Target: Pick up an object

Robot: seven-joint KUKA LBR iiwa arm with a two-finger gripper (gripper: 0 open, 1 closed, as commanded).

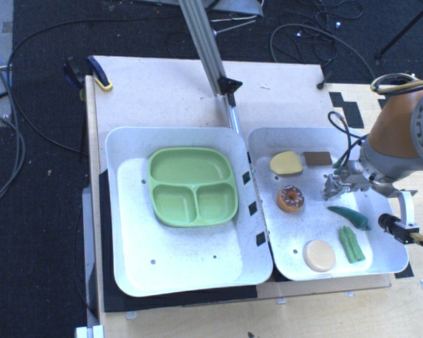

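Observation:
The right bin (381, 259) holds a yellow bun-shaped piece (286, 163), a brown block (317, 158), a chocolate doughnut (290, 198), a dark green pepper (350, 216), a light green bean pod (351, 245) and a cream round disc (319, 255). My gripper (336, 185) hangs low over the right bin's middle right, just above the pepper and right of the doughnut. I see nothing between its fingers.
The left bin (127, 259) carries a green three-compartment plate (194, 186). A metal pole (206, 41) slants down to the bench behind the bins. Cables lie on the dark floor beyond the bench. The arm's orange band (402, 122) rises at the right.

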